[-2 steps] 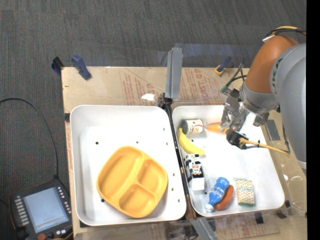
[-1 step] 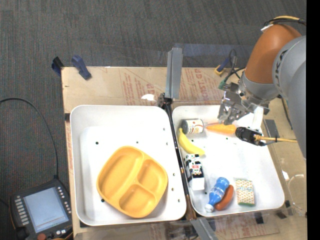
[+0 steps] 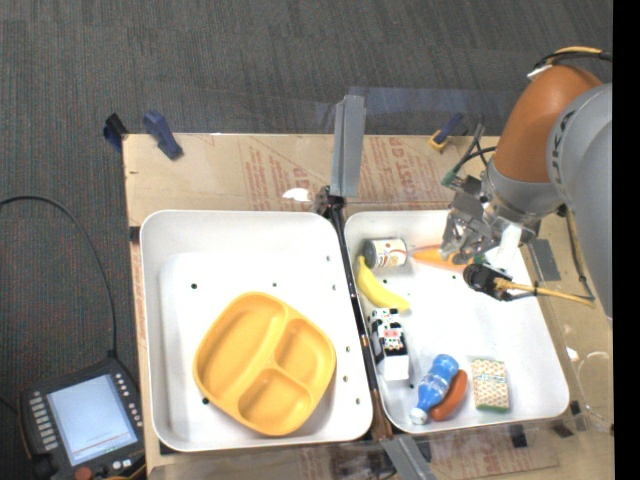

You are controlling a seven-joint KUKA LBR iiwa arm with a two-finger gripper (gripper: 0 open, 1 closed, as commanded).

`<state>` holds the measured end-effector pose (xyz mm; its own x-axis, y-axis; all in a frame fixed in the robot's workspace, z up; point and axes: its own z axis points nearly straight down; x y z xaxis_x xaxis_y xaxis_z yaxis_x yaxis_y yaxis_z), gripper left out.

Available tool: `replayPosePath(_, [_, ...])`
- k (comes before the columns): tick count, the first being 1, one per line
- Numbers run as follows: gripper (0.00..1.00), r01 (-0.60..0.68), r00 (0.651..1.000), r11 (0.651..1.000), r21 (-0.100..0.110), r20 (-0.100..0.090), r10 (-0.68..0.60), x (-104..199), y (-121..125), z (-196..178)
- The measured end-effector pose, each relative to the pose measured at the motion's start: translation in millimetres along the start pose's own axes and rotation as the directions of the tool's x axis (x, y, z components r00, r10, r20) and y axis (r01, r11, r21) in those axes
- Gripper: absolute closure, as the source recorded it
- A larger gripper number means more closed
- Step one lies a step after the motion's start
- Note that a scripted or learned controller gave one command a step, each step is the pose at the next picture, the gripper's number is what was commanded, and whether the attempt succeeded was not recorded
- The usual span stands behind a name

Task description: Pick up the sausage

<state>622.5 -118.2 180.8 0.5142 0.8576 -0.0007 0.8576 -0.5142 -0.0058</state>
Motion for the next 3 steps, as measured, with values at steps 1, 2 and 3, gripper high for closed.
replayPosePath(1, [1.00,0.162,0.987,0.987,-0.001,0.000,-0.162,-42,4,-7])
replayPosePath(2, [1.00,0.025,1.000,1.000,0.002,0.000,-0.025,-4,11,48])
replayPosePath(3, [1.00,0.181,0.983,0.983,-0.001,0.000,-0.181,-11,8,47])
